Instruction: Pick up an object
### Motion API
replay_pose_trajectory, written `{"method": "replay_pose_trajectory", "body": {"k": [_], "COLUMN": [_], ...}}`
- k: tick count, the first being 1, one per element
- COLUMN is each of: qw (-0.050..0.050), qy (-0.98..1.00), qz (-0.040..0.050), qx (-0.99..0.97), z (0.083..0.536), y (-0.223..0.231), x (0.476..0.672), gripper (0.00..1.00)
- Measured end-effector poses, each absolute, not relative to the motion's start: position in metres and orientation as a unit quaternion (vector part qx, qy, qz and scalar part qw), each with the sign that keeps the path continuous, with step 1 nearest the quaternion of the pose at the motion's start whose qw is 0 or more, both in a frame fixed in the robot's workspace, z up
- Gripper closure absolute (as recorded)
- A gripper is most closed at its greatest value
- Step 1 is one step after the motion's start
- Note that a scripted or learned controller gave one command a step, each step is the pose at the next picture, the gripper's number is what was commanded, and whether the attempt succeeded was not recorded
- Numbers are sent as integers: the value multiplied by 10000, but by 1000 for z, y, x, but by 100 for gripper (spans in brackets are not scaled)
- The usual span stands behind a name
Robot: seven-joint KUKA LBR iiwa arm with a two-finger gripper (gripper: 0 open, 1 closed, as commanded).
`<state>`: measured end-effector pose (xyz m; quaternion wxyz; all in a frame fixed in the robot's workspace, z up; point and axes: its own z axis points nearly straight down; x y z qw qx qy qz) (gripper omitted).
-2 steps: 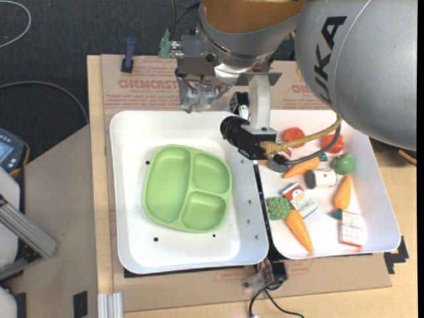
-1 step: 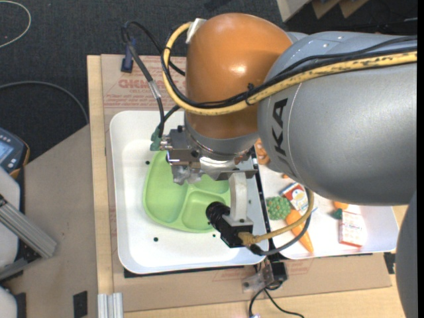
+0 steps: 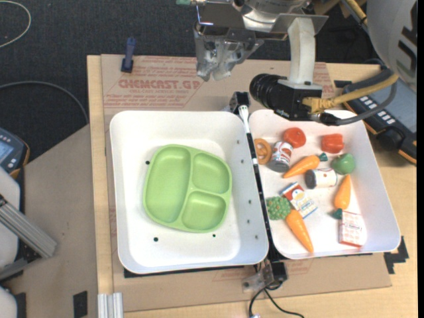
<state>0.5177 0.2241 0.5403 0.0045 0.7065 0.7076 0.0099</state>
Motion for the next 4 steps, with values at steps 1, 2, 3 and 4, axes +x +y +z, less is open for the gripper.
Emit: {"method": "replay_pose_trajectory", "body": {"k": [1,2,3,4], "qw": [-10,-46,2,-19], "qy": [7045,7086,7077,7073], "qz": [-43,-71,10,-25], "qx": [7097,7056,7065,7069], "z": [439,323,341,333], "y": [175,205,204,192], "x": [586,524,528,477], "gripper": [100,100,100,100]}}
